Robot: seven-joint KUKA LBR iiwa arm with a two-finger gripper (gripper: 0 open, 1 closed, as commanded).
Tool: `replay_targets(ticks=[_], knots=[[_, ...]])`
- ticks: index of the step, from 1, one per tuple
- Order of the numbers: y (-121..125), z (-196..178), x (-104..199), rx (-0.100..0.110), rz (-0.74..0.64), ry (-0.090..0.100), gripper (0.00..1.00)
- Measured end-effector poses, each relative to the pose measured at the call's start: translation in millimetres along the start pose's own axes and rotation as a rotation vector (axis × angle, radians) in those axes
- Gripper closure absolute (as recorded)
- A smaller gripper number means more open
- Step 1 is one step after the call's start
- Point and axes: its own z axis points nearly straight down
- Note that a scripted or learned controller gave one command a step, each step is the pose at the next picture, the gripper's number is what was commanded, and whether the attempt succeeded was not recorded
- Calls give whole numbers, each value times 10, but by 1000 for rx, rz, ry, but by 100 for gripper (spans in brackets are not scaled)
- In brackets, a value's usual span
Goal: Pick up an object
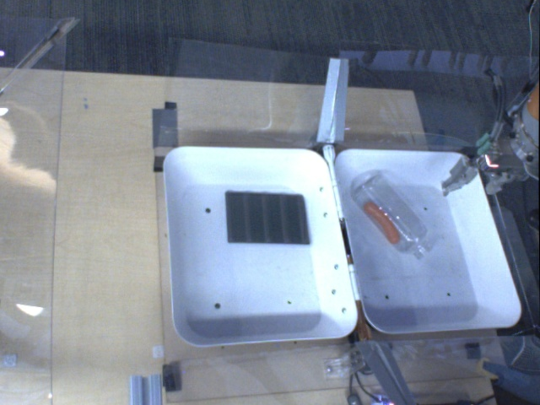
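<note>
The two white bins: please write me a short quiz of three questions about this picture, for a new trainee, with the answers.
1. True or false: the clear bottle lies in the left bin.
2. Which thing lies in the left bin? A) a dark ribbed rectangle B) a red ball C) a spoon
3. Fill in: the gripper is over the right bin's ____ right corner.

Key
1. False: it lies on its side in the right bin, with something orange inside it.
2. A
3. far (upper)

Even light, perhaps slight glare
</note>
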Motion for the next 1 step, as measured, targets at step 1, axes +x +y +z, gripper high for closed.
replay_targets(ticks=[1], knots=[[205, 1302, 258, 2, -19, 1, 0]])
